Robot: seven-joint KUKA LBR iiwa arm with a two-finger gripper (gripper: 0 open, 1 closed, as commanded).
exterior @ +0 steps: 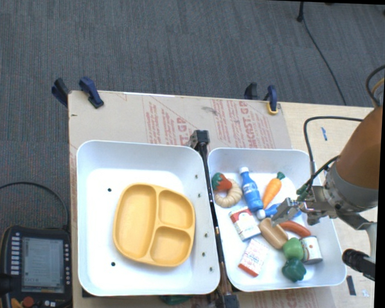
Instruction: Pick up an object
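Your main risk here is crowding. The gripper sits low over the middle of the right bin, where several toys lie packed together: the blue bottle, the carrot, the red pepper and the brown roll are all touching or just beside one another. If the fingers come down here, you could see them land on two things at once, push one aside, or pinch an edge that slips free on the lift. The bottle and roll are rounded, so I judge either could squirt out of a shallow grip.

You cannot tell from this view whether the jaws are wide or narrow; the fingertips merge with the clutter under them, and nothing is plainly held between them.

The likeliest target, in my judgement, is whatever lies straight under the tips: the foot of the bottle and the top end of the roll sit there, the pepper just to the right toward the bin's right wall. Which of them the tips are aligned on is unclear.

The green pepper and small carton lie nearer the bin's front edge. The left bin carries a yellow plate.
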